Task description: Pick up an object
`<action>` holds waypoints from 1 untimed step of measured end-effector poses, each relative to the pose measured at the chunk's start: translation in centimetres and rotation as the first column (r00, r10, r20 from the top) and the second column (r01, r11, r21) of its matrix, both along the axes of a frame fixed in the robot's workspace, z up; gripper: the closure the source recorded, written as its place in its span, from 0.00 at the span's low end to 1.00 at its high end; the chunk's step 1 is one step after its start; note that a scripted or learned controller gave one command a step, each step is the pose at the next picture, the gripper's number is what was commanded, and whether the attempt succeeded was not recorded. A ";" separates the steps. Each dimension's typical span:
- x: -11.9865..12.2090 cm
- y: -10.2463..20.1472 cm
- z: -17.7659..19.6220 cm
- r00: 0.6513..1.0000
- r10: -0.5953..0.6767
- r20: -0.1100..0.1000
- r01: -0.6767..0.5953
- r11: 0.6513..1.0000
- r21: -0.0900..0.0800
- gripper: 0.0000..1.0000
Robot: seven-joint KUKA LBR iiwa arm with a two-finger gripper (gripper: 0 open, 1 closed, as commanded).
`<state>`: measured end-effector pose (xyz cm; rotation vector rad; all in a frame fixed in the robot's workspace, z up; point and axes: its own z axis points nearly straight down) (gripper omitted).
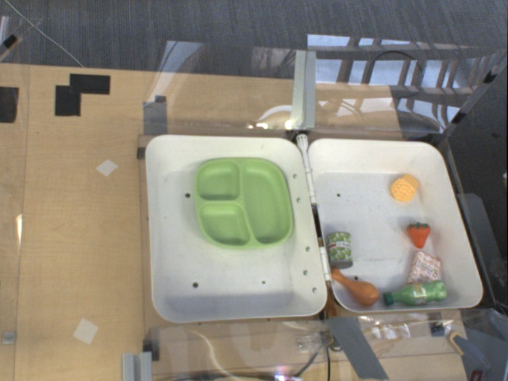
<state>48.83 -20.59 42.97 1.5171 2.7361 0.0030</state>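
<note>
The right bin (373, 165) holds several small toy items. A round yellow waffle-like piece (404, 188) lies near its back right. A red strawberry (419, 233) sits below that, with a pink snack packet (425, 267) just in front of it. Along the front wall lies a green bottle (416, 294) on its side. A brown drumstick (355, 287) rests at the front left corner, and a small green can (339, 247) stands upright by the left wall.
The left bin (171, 276) carries a green divided plate (242, 202) with three compartments. A metal frame (397, 62) stands behind the right bin. Wooden bench surface (71, 228) stretches to the left.
</note>
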 end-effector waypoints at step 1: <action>-0.1 0.0 5.8 0.880 -0.474 -0.003 0.474 0.880 0.005 1.00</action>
